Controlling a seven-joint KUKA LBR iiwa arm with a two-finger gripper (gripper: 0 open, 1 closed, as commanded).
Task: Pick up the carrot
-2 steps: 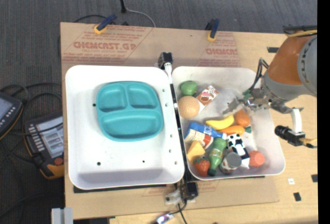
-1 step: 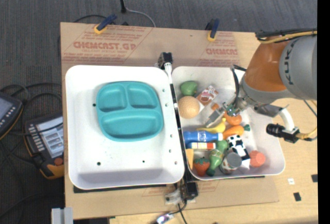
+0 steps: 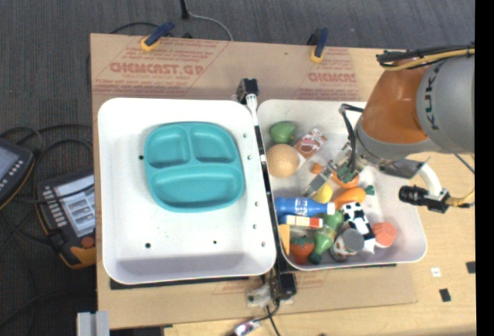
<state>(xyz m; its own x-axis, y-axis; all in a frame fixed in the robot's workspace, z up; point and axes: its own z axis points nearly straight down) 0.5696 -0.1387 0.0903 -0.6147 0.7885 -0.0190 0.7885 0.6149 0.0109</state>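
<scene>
The carrot (image 3: 350,197), a short orange piece with a green end, lies in the right bin (image 3: 409,249) among a heap of toy food. My gripper (image 3: 333,174) is low over that bin, just up and left of the carrot and close to it. A yellow piece (image 3: 323,193) lies right beside it. Nothing shows as held. The grey arm with its orange band (image 3: 394,114) comes in from the right and hides the bin's back right part.
Around the carrot lie a blue bottle (image 3: 301,208), a black-and-white cow (image 3: 355,212), a tan ball (image 3: 282,160), a green fruit (image 3: 283,130), a red ball (image 3: 384,233) and several more. The left bin (image 3: 116,234) holds a teal divided plate (image 3: 193,166).
</scene>
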